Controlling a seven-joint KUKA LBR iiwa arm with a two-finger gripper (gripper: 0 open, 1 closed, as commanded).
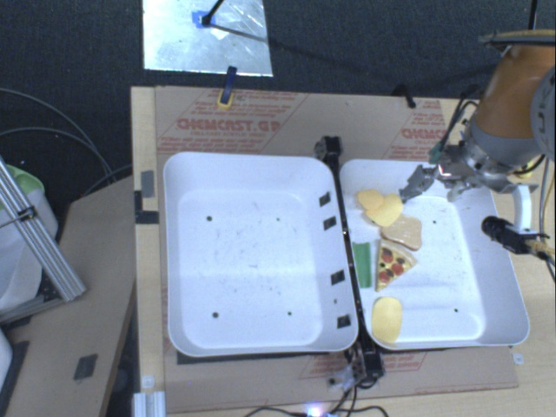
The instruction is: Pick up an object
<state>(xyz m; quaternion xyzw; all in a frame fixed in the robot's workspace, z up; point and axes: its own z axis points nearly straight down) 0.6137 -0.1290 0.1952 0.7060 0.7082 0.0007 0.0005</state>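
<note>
Gripper (423, 179) sits over the rear of the right bin (495, 315), at the end of the arm (512, 102) entering from the right. One grey finger (417, 183) points down and left toward the food pieces; whether the gripper is released or clenched cannot be told from this angle. Nothing is seen between its fingers.

Just beside the fingertip lies a yellow chip (380, 206), in the rear left part of the right bin. Touching its right side is a tan slice (404, 232). Below that lies a pizza wedge (393, 265), with a green strip (362, 264) along the bin's left wall beside it. A second yellow piece (387, 317) rests near the front left corner, apart from the rest.

Left bin (252, 250) adjoins the right one. Both rest on a brown board (261, 120).
</note>
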